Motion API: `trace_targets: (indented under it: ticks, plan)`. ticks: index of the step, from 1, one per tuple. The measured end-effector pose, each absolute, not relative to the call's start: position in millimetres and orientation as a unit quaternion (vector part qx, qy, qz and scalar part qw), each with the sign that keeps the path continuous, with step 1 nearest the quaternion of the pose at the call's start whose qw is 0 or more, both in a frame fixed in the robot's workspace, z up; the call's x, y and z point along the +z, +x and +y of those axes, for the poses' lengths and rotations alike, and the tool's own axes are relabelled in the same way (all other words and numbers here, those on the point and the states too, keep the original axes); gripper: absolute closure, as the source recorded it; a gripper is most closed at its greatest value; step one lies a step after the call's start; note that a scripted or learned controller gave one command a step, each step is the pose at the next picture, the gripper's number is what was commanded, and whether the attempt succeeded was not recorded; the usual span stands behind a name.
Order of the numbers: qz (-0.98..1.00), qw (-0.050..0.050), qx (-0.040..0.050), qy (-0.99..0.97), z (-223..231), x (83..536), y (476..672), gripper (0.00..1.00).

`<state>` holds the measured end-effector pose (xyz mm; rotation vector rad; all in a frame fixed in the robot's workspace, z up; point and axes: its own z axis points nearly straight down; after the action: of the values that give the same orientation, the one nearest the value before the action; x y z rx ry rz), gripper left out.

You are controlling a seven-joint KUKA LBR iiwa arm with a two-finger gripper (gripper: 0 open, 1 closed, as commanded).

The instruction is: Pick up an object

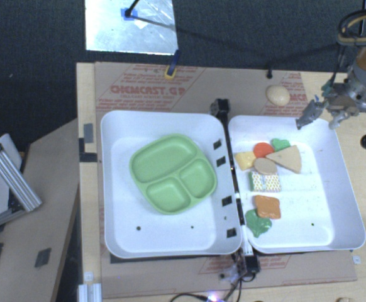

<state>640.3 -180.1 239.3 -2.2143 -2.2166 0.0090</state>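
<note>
My gripper (322,114) hangs over the far right corner of the right bin (334,187), fingers spread wide with nothing between them. The toy food lies in that bin's left half: a red tomato (263,150), a tan wedge (287,161), a checkered block (265,182), an orange piece (268,206). A green tray (172,173) sits in the left bin (117,168).

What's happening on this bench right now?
A robot arm reaches in from the right. Its gripper hangs open over the far right corner of the right bin and holds nothing. A cluster of small toy food pieces lies in that bin, untouched. The left bin holds a green divided plate. A beige egg-like object sits on the bench behind the bins.
</note>
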Motion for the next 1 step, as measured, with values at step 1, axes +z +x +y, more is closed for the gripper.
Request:
trace_targets:
  ticks: [1]
  plan:
    - [-0.708,-0.001,-0.0005,-0.706,-179.6,247.2,642.7,0.0]
